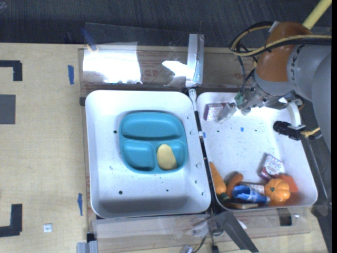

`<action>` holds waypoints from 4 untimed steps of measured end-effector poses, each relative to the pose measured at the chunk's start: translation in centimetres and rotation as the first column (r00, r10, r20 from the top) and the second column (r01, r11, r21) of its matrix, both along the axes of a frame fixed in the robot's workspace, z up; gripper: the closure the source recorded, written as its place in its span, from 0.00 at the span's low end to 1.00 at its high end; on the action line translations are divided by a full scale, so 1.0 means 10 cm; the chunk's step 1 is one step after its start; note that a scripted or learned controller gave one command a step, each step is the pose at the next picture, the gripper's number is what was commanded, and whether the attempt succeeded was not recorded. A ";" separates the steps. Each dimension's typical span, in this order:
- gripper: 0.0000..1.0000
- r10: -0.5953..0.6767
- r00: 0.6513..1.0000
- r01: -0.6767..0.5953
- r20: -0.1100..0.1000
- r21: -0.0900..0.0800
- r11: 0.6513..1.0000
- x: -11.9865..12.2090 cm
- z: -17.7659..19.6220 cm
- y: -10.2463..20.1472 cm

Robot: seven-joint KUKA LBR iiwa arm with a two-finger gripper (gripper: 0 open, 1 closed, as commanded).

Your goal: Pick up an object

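Gripper [233, 109] sits at the far left corner of the right bin [295, 146], reaching in from the arm [295, 67] at upper right. Small packet [215, 111] with reddish print is right at the fingertips, looks pinched between them, though the view is blurry there and I can't be fully sure it's clamped rather than just touching. Packet is near the bin's far wall, close to the divider between the bins.

Other stuff in the right bin is piled at the near edge: orange carrot-shaped toy [217, 176] by the divider, brown-orange piece [234, 181] beside it, blue tube [248, 194] lying across the pile, small pumpkin [279, 188] to the right, white-and-red wrapper [272, 165] just above the pumpkin.

Left bin [105, 183] holds a blue divided tray [142, 133] in the middle; a yellow lemon-like object [166, 156] rests in its lower right compartment.

Black connector [287, 129] sticks over the right bin's right side.
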State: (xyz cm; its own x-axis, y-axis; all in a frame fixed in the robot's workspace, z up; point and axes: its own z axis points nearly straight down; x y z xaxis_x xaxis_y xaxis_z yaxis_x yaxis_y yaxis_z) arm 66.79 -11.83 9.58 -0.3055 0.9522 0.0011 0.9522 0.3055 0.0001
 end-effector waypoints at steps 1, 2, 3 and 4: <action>1.00 0.000 1.000 0.000 0.001 0.000 1.000 0.00 0.09 0.00; 0.00 0.000 1.000 0.000 0.000 0.001 1.000 0.00 0.09 0.00; 0.00 -0.192 0.981 0.192 0.003 0.000 0.981 -0.04 0.90 0.35; 0.00 -0.122 0.992 0.122 -0.011 -0.001 0.992 -0.04 0.15 0.06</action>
